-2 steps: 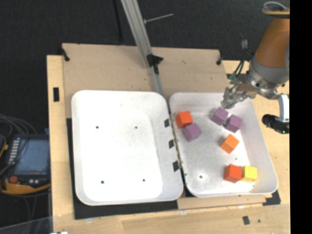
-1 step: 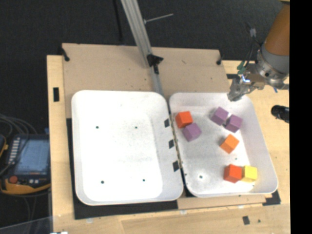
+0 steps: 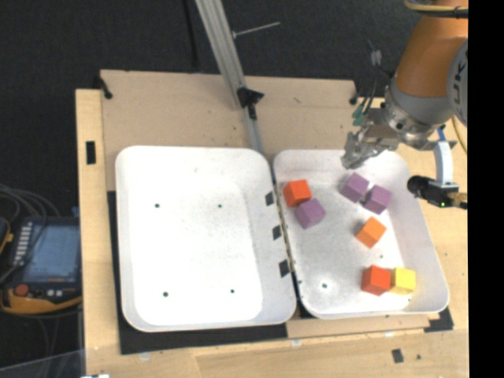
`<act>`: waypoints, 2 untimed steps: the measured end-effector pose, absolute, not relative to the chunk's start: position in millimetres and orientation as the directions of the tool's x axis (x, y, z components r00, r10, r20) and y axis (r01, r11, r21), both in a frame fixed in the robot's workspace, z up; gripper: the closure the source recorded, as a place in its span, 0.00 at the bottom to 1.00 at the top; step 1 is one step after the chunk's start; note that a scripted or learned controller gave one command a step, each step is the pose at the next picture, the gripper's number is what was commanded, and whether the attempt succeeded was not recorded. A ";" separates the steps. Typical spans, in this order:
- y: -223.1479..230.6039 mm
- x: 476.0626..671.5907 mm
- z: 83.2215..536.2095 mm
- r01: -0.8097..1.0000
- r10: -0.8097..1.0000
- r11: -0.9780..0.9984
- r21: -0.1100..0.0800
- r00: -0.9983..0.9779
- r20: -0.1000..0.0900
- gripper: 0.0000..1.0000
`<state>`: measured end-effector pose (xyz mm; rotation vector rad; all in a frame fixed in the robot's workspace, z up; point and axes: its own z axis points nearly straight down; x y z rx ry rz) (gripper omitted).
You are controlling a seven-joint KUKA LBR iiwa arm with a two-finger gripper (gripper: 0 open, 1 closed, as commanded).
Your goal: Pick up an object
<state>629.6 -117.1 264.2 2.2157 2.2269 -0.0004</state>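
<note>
My view cuts the grey arm [image 3: 429, 61] off at the right edge, and I cannot tell how the claw [image 3: 352, 157] is set; it hangs over the far rim of the right bin [image 3: 339, 302]. Beneath it lie matte cubes: three purple [image 3: 355, 186] [image 3: 378, 199] [image 3: 310, 212], two orange [image 3: 297, 192] [image 3: 371, 231], one red [image 3: 377, 279] touching one yellow [image 3: 404, 279]. The left bin [image 3: 189, 235] is smooth white plastic on the pale wooden worktop [image 3: 173, 109].

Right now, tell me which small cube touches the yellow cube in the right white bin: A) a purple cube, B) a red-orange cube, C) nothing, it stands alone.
B: the small yellow cube sits flush against a red-orange cube at the near right corner of the right white bin.
</note>
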 end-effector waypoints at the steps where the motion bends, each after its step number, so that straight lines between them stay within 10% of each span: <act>1: -61.3 645.2 255.3 1.000 1.000 0.006 0.002 -0.006 0.000 1.00; 2: -8.8 648.0 239.3 1.000 1.000 0.006 -0.001 -0.006 0.000 1.00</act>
